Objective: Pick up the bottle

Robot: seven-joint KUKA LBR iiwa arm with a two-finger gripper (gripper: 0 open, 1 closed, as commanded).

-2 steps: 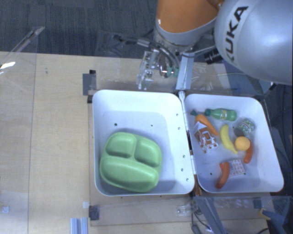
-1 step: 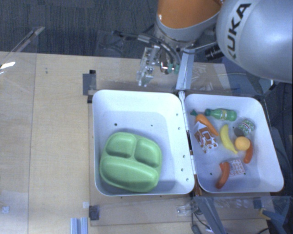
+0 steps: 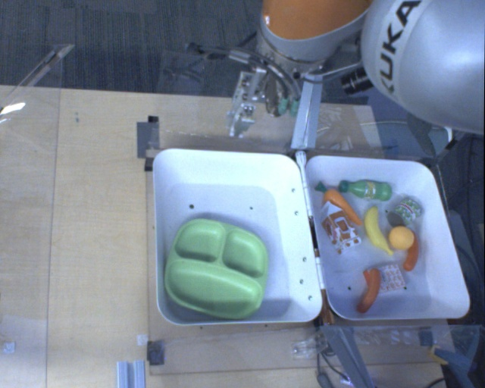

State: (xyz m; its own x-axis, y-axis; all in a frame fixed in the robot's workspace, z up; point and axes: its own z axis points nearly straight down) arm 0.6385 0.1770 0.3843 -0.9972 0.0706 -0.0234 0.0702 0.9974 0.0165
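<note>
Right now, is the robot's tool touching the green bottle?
Apart. In the camera view the tool hangs above the bench, beyond the bins' far rims, while the green bottle lies in the right bin, with the bin rim between them.

— What is recorded of the arm's position?
— The grey KUKA arm (image 3: 424, 61) is seen entering from the upper right, its orange band (image 3: 314, 19) held at the top edge.
— And the end of it?
— The metal two-finger gripper (image 3: 244, 121) is hung below the band, pointed downward. Nothing is seen between its fingers; their spacing cannot be judged.
</note>
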